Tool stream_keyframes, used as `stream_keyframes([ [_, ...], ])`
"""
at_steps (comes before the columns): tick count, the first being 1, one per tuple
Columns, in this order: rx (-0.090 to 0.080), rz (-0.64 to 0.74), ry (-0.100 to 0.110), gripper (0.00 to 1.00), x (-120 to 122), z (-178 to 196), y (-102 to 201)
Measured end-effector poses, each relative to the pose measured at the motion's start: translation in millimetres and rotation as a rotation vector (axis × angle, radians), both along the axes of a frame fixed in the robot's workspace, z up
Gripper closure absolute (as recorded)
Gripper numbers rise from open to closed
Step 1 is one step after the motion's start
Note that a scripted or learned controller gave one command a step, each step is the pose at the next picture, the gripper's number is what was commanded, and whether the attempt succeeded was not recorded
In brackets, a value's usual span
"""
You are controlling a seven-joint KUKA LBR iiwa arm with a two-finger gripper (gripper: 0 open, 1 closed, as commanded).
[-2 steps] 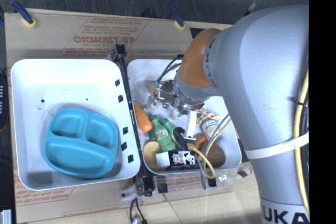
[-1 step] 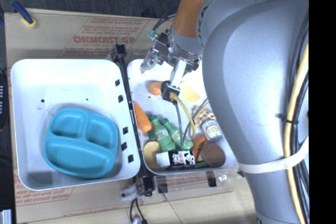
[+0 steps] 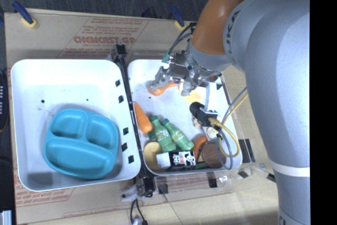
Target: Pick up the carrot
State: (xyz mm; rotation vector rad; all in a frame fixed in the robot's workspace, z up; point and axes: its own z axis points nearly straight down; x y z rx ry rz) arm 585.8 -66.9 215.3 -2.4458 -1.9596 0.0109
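The gripper (image 3: 171, 81) hung over the right bin (image 3: 138, 68) at about twelve o'clock, pinching a small orange thing (image 3: 157, 89), while the carrot (image 3: 142, 117) lay untouched at the bin's nine o'clock edge, so the pick was not done.

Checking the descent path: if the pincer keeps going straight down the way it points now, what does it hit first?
Probably the orange piece right under the pincer, then the right bin floor. The carrot lies lower-left, outside that line. Depth from this slant view is uncertain.
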Motion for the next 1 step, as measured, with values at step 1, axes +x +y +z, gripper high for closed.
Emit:
stream_keyframes([
  [1, -0.003, -0.141, 0.000, 0.00, 50.5, -45.0, -54.9],
])
